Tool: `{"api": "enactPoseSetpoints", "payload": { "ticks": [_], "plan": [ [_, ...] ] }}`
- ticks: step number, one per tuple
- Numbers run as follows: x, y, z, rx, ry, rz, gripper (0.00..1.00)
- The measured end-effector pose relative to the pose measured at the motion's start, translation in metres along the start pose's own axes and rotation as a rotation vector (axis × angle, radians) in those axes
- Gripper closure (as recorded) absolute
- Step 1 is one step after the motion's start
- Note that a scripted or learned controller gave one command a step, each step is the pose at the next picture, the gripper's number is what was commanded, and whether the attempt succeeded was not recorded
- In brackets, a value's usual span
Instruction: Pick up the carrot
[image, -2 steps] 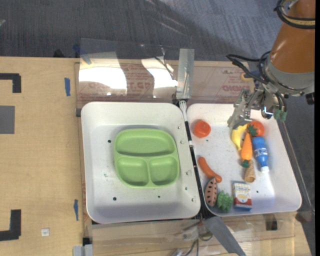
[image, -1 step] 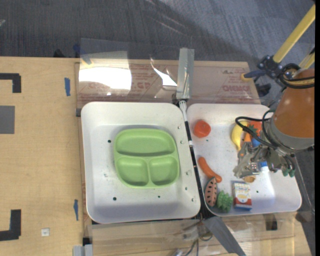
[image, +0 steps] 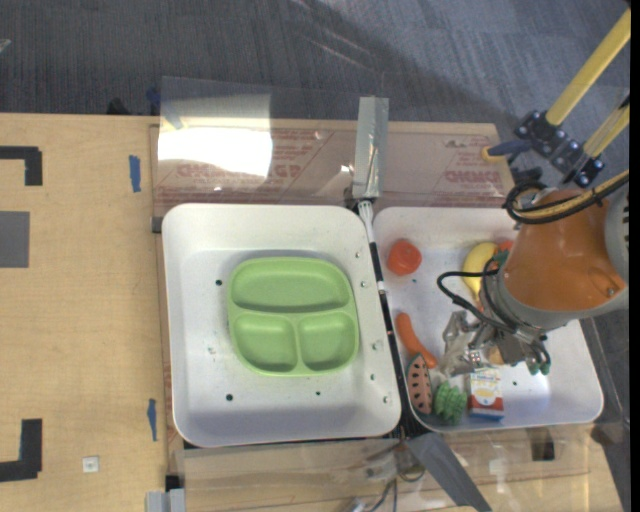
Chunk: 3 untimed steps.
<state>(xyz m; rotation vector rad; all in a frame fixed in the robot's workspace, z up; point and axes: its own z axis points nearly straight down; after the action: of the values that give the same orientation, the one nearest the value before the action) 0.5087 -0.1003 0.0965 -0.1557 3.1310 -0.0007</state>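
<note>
Bench: pale wood top carrying 2 shallow white bins side by side, w/ clear sheeting lying along the 12 o'clock edge.
Left bin: holding a green divided plate, sitting approx. centre.
Right bin: crowded w/ play food; arm reaching in from 3 o'clock, orange band hanging over the bin's middle.
Carrot: lying by the bin's 9 o'clock wall, orange, slanting toward 5 o'clock; nothing gripping it.
Gripper: hovering just at 3 o'clock of the carrot, near but apart from it; whether the fingers are spread or closed, can't tell.
Other items: orange round piece resting at 11 o'clock of the bin; yellow item showing at 12 o'clock, partly hidden by arm; watermelon slice, green bumpy piece & small carton sitting along the 6 o'clock edge.
</note>
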Motion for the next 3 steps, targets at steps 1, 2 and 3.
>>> {"api": "enactPoseSetpoints", "payload": {
  "ticks": [1,2,3],
  "plan": [
    [-0.004,-0.022,0.005,0.002,-0.013,-0.460,1.00],
    [-0.021,-0.088,-0.119,0.002,-0.003,-0.765,1.00],
    [-0.073,-0.009,-0.001,0.002,-0.006,-0.750,1.00]
  ]
}}
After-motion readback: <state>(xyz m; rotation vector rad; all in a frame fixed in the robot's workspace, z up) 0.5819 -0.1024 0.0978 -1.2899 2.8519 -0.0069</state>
